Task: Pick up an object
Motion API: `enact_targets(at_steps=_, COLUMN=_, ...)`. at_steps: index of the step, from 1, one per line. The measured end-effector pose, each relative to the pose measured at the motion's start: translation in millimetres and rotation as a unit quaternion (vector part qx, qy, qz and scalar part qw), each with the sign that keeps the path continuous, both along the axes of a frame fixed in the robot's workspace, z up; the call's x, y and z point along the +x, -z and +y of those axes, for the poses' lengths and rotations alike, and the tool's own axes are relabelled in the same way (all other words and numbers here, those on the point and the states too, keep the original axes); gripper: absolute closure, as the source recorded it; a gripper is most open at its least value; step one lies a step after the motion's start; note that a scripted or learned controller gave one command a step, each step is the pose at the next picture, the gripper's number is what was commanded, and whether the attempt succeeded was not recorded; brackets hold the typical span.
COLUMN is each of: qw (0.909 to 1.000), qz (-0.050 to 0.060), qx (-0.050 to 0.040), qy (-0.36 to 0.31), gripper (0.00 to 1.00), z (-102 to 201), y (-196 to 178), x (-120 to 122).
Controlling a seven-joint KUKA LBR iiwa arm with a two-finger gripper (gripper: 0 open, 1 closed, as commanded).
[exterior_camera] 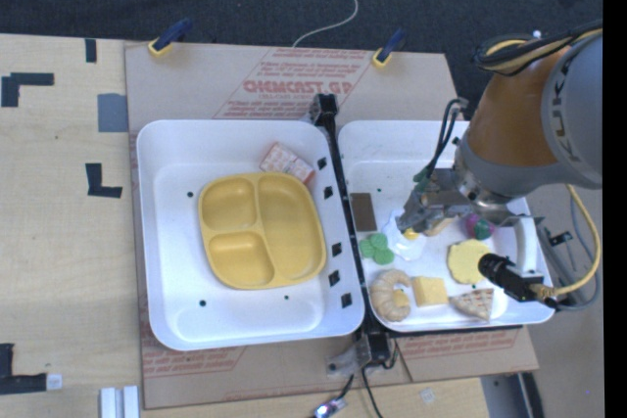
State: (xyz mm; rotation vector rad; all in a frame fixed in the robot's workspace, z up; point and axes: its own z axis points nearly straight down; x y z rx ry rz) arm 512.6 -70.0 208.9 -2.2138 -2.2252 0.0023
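Dark carpet borders the far edge of the bench (59, 210), whose pale top carries a sheet of brown cardboard (284, 83) held by two yellow-and-blue clamps (168, 36). Two shallow white bins rest on the cardboard side by side, separated by a black divider (333, 201), which serves as the landmark below.

Left of the divider, the left bin (162, 210) holds a yellow three-compartment plate (262, 230) lying flat near its centre. A small pink-and-white block (285, 161) lies at the plate's far edge, close to the divider.

Right of the divider, the right bin (382, 147) holds the loose items. A dark rectangular piece (361, 210) lies just beside the divider. A green item (375, 250) lies next to it toward the near side. A bagel-shaped piece (392, 294) sits at the near rim, followed, going away from the divider, by a yellow cheese-like square (428, 291), a wedge-shaped brown piece (473, 303) and a yellow disc (468, 260). A small purple item (478, 228) lies beyond the disc, partly under the arm.

The arm (534, 122) extends over the right bin. The gripper (423, 215) is lowered among the items just beyond the green item, over a white piece (407, 245). Whether it is released, clenched or grasping anything cannot be determined.
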Motion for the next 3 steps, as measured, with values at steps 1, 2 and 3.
enact_targets(at_steps=1, qw=1.0, qz=0.0, qx=0.0006, qy=-0.001, gripper=1.0, z=46.9, y=-0.6, x=-0.4)
enact_targets(at_steps=2, qw=1.0, qz=-0.001, qx=0.0004, qy=-0.001, gripper=1.0, z=89.4, y=-16.8, x=4.3)
enact_targets(at_steps=3, qw=1.0, qz=0.001, qx=-0.001, qy=0.002, gripper=1.0, z=98.5, y=-5.6, x=4.6)
